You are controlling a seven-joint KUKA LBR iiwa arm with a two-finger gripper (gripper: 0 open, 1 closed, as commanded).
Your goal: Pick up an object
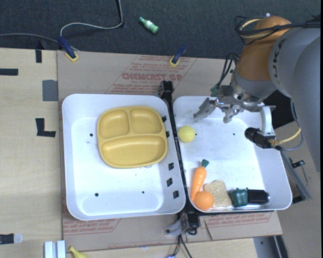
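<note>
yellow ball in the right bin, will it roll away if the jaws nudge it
Probably: the yellow ball looks round and smooth, so a nudge would likely send it rolling. It sits beside the right bin left wall, which should stop it that way. It looks small, likely light.

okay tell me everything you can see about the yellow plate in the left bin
The yellow plate is a divided tray, rounded-rectangular, seemingly matte plastic. Raised ridges split it into three compartments: two smaller ones along its far side and one wide one nearer the camera. It lies flat, right side up, slightly rotated, in the upper middle of the left bin, nearer the divider between bins. Only the bin floor touches it.
</note>
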